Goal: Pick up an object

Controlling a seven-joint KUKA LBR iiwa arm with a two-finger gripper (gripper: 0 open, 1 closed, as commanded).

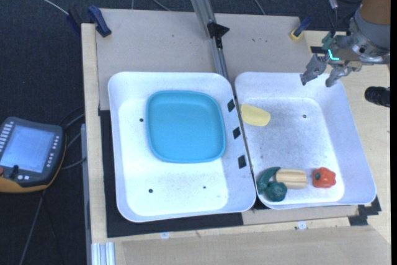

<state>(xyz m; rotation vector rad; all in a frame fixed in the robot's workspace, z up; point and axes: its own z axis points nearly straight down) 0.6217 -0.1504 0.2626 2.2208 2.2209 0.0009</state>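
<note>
A small red toy pepper point(323, 177) with a green stem lies near the right bin's point(347, 127) front edge. The gripper point(324, 76) hangs well apart from it, over the bin's far rim, fingers spread with nothing between them.

Yellow pc point(255, 115), right bin, upper-left.

Open claw point(324, 76) above right bin point(353, 121)

The arm point(376, 6) shows an orange band above a grey wrist, ending in a dark two-fingered end effector point(322, 76) with a small cyan light.
</note>
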